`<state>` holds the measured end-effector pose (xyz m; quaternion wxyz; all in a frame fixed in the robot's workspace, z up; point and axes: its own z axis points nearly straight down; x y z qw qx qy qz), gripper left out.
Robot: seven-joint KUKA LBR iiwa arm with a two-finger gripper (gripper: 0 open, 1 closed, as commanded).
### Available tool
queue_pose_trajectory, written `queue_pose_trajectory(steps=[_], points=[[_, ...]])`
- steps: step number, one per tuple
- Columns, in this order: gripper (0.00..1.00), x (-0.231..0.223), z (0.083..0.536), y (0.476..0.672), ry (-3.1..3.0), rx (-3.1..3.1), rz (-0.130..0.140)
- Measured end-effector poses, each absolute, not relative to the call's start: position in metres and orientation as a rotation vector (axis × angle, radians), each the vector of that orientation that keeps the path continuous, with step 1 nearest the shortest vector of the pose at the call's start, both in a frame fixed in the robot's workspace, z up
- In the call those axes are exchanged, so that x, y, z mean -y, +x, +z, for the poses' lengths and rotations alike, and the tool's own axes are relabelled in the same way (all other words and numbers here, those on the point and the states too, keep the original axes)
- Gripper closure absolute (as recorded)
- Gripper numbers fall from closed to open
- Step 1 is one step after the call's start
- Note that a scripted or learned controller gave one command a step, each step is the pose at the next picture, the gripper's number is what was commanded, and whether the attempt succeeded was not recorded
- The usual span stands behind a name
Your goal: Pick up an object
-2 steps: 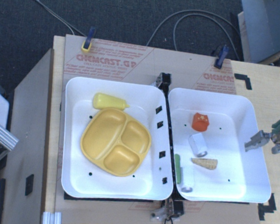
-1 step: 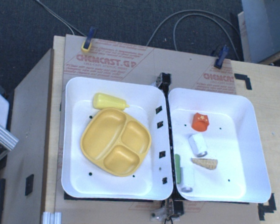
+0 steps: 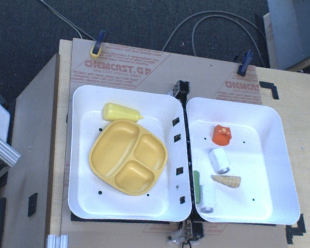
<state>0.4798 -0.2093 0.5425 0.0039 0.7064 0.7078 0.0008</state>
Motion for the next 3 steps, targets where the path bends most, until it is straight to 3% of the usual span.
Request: queue_pose_trajectory(steps=[3], points=[[1.00, 0.210, 0.577, 0.481, 2.200, -2.211, 0.007]])
